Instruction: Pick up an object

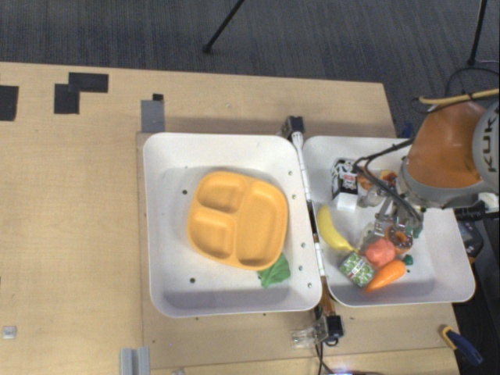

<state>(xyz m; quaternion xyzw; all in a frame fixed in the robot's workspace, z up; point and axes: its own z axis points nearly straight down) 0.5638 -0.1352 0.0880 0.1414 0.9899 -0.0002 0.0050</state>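
Note:
My gripper (pixel 388 234) reaches down into the right bin (pixel 437 287), its tips right above a red-pink round object (pixel 380 252). Whether anything sits between the tips is hidden by the wrist. An orange carrot (pixel 388 274) lies just below the red object, and a green patterned block (pixel 356 269) sits to the left of the carrot. A yellow banana (pixel 333 231) lies near the bin's left wall. A small black-and-white carton (pixel 344 176) sits at the bin's top left.
The left bin (pixel 168 287) holds an orange divided plate (pixel 237 219) with a green leafy piece (pixel 275 273) at its lower right corner. The arm's orange band (pixel 444 147) looms over the right bin's upper right. A divider rail (pixel 306 201) separates the bins.

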